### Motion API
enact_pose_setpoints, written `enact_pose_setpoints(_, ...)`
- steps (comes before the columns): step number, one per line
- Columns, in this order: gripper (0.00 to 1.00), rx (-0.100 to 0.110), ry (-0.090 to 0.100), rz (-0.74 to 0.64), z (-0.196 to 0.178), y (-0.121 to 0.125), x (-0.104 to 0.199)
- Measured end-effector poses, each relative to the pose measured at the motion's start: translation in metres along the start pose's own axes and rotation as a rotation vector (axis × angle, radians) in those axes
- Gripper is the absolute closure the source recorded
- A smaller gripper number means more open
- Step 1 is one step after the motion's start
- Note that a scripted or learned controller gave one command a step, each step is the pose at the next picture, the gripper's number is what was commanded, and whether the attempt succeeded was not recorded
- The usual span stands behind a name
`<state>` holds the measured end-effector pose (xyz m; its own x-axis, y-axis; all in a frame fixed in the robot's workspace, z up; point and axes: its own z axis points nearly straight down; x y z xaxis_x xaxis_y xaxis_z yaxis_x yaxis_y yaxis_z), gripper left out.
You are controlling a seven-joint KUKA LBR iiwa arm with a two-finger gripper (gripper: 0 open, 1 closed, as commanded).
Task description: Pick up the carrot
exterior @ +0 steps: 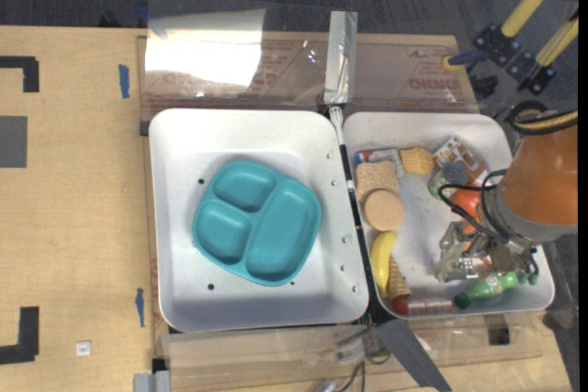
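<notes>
Partly hidden: carrot (466,200), an orange bit in the right bin (418,126), mostly covered by the arm's orange band (547,184) and black cables; shape hard to make out. Gripper (462,254) sits low in the same bin, just below the carrot, metal parts cluttered; can't tell its state. Arm cut off at the right edge.

Materials/shapes: both bins shallow white plastic w/ rounded corners. Teal plate (257,220), smooth, rounded, 3 compartments, lies tilted in the left bin (184,142). Clear plastic sheet (239,60) behind the bins, glare on it. Bench top (64,197) is pale wood w/ black marks and blue tape bits.

Right bin contents: square cracker (377,176), round tan disc (384,211) touching it below, yellow corn piece (417,161), banana (381,257) along the left wall, waffle cone (397,277) beside it, green bottle (487,286) near the front wall, small printed packet (459,159) at the back. Dark reddish item (427,306) at the front rim, too small to ID.
</notes>
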<state>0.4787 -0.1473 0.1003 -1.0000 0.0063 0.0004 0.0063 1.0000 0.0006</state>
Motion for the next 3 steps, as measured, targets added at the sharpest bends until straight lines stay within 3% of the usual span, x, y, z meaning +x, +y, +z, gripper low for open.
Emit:
enact_pose_setpoints(1,1.00,-0.001,-0.009,0.038,-0.029,0.048,-0.003)
enact_pose_setpoints(2,1.00,0.003,-0.019,-0.059,-0.178,0.072,-0.004)
enact_pose_setpoints(3,0.00,0.000,-0.006,-0.057,-0.172,0.072,-0.002)
